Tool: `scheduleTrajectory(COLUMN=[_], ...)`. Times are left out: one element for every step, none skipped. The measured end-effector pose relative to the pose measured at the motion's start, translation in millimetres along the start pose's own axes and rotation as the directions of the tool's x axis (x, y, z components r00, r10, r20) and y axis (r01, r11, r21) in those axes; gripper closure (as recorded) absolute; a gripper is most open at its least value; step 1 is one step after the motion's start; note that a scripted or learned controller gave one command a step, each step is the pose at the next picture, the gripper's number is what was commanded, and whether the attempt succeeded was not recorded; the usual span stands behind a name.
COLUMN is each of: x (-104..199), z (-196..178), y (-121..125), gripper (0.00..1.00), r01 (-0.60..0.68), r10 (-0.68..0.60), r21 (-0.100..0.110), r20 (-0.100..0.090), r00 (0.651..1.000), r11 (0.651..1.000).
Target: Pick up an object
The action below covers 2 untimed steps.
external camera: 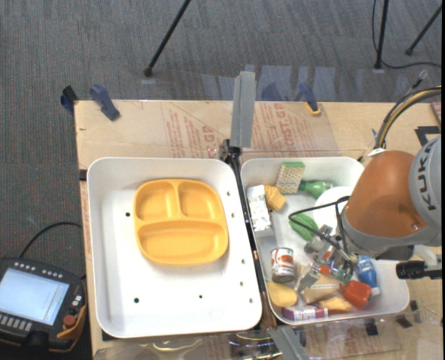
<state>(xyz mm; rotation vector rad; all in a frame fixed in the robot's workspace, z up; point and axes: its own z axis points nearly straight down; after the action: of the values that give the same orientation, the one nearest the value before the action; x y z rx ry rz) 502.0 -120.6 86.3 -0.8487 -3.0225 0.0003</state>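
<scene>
The right bin (pixel 355 165) holds a heap of small items. Among them are a red-labelled can (pixel 283 264), a white carton (pixel 258 208), a green-topped sponge block (pixel 290 177), a green bottle (pixel 317 187) and a blue bottle (pixel 366 270). A red piece (pixel 358 294) and a yellow lump (pixel 281 296) also lie there. My gripper (pixel 323 259) is low inside this bin, just right of the can and over the pile near the front. The orange band (pixel 386 195) and the wrist hide the items under them. I see nothing clearly held.
The left bin (pixel 109 276) carries a yellow divided plate (pixel 181 221). A grey upright post (pixel 243 115) stands behind the seam between the bins. A teach pendant (pixel 31 298) lies on the floor at the lower left. Tripod legs cross the carpet at the back.
</scene>
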Motion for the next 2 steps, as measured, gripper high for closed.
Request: scheduleTrajectory(x=[14.3,-55.4], z=[-0.5,-0.8], y=[33.9,-49.5], gripper=[0.0,0.0], r01=[-0.145,-0.261], r10=[0.145,0.261], r21=[-0.001,-0.001], r20=[0.0,0.002], r00=[0.989,0.965], r11=[0.989,0.965])
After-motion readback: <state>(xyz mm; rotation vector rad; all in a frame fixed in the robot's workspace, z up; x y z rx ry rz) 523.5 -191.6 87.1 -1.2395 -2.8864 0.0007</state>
